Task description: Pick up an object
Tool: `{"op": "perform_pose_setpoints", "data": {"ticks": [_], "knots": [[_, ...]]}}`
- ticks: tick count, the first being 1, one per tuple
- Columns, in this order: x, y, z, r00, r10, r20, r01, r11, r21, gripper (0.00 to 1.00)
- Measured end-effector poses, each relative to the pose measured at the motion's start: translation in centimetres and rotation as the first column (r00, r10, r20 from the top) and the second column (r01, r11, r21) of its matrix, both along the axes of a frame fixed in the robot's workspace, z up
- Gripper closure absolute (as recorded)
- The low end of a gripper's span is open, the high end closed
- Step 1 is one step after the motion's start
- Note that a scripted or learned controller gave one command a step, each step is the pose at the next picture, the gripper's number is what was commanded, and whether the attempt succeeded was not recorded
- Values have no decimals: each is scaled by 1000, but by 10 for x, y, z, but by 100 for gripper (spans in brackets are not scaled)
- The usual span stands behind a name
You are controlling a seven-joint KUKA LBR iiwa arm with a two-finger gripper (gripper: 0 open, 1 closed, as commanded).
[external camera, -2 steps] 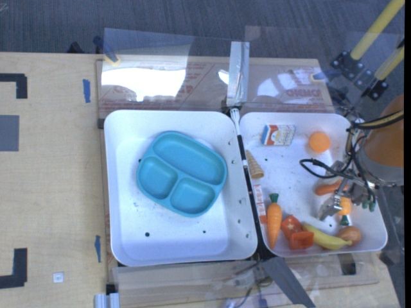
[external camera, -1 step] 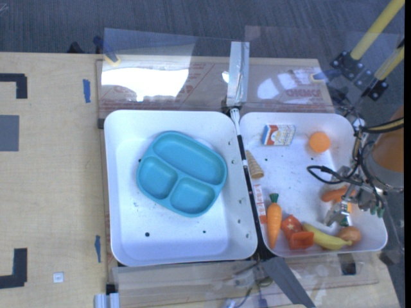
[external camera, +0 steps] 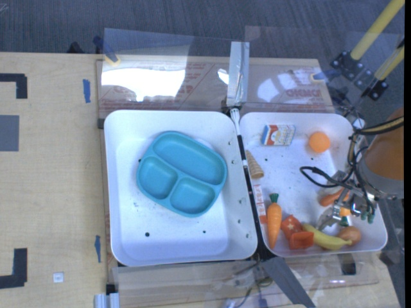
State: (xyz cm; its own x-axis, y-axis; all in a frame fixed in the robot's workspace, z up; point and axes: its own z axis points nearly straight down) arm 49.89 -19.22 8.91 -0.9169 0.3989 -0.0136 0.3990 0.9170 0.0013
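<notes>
bins: two showing, left bin point(external camera: 122, 191), right bin point(external camera: 292, 172)
divided blue plate point(external camera: 182, 174): one sitting
carrot point(external camera: 274, 218): one lying
banana point(external camera: 327, 239): one lying
orange ball point(external camera: 319, 142): one sitting
small carton point(external camera: 277, 134): one lying

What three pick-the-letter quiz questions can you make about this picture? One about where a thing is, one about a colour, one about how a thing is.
1. Where is the blue tray?
A. left bin
B. right bin
C. on the wooden bench

2. What colour is the ball?
A. green
B. orange
C. purple

3. How does the carrot sit?
A. hanging in the air
B. lying in the right bin
C. lying on the blue tray

Answers:
1 A, the tray rests in the left bin.
2 B, it is orange against the white.
3 B, it lies flat in the right bin near the divider.
</notes>
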Motion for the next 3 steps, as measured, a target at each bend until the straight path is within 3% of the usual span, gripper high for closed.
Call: {"op": "perform_pose_setpoints", "data": {"ticks": [1, 2, 3], "knots": [[4, -1, 13, 1000, 3, 13, -2, 1000, -5, 100], [4, 0, 13, 1000, 3, 11, -3, 1000, -5, 0], [1, -8, 0, 1000, -1, -2, 1, 1000, 2, 0]]}}
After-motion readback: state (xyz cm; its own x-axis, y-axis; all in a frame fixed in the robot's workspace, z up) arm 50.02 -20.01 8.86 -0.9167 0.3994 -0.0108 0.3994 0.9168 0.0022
